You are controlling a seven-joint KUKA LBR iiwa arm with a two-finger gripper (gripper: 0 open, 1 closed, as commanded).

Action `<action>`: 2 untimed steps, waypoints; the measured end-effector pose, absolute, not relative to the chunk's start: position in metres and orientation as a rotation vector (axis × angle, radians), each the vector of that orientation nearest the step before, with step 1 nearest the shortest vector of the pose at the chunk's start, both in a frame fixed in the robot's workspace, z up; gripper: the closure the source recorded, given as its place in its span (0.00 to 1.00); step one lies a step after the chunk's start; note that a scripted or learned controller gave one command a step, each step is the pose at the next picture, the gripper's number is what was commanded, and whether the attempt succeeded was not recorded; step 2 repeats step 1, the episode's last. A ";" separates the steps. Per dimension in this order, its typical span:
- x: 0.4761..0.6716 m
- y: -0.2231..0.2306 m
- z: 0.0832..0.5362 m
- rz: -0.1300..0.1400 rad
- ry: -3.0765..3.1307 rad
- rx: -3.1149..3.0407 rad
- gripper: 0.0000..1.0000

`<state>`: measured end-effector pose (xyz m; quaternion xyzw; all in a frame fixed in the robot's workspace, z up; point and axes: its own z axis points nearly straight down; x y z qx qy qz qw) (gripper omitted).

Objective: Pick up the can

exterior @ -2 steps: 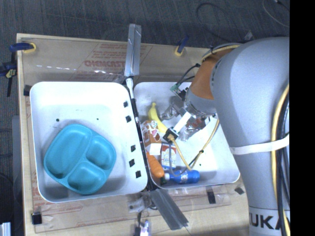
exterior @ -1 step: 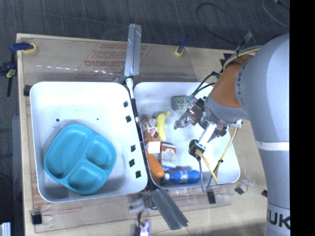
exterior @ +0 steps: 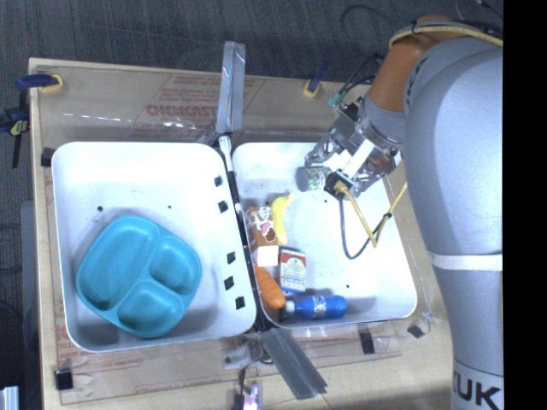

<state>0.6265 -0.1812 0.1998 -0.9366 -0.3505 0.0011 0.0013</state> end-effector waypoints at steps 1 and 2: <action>0.616 -0.180 0.281 0.003 -1.117 -2.933 0.00; 0.616 -0.180 0.281 0.003 -1.117 -2.933 0.00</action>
